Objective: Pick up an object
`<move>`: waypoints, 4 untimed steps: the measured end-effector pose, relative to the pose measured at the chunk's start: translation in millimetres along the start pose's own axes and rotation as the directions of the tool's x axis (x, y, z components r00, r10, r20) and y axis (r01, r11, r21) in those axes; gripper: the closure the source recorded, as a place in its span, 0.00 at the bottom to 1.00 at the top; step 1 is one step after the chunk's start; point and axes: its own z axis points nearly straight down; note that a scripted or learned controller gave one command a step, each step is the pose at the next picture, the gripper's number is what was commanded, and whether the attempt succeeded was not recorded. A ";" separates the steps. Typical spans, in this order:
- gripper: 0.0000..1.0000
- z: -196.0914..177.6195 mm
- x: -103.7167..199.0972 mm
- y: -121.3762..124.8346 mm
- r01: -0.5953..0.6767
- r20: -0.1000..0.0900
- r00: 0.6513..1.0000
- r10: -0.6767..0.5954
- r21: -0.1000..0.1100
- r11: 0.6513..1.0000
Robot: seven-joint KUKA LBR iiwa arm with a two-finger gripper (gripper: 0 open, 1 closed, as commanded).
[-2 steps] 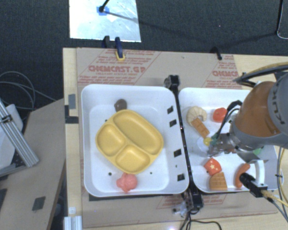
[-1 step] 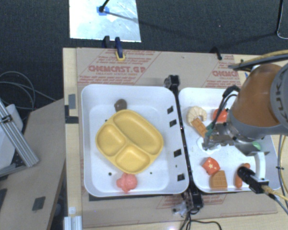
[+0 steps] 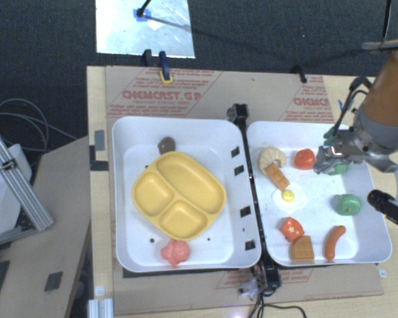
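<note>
At the near rim of the right bin (image 3: 382, 249) lie a waffle-like orange block (image 3: 302, 249) and a sausage (image 3: 334, 241), with a red piece (image 3: 291, 228) just behind them. The gripper (image 3: 329, 159) hangs over that bin's far right part beside a red tomato-like piece (image 3: 305, 158), a bit of green showing under it; whether it grips anything I cannot tell. Outward sit a green piece (image 3: 348, 205), a fried egg (image 3: 288, 197), an orange stick (image 3: 276, 176) and a cream lump (image 3: 272, 156); the left bin (image 3: 126, 177) holds a yellow divided plate (image 3: 178, 195), and the board (image 3: 179, 91) behind reads "CHEMCAST".

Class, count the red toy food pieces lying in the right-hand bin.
2: a red piece near the bin's far side beside the gripper, and another toward the near edge. The arm may hide more.
</note>
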 end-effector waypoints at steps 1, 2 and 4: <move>1.00 7.3 -44.2 -1.0 -0.001 -0.002 1.000 0.001 0.009 1.000; 1.00 2.9 -31.1 -2.2 0.006 -0.005 1.000 -0.006 0.009 1.000; 1.00 -6.8 -42.8 -18.5 0.002 -0.004 1.000 -0.002 0.009 1.000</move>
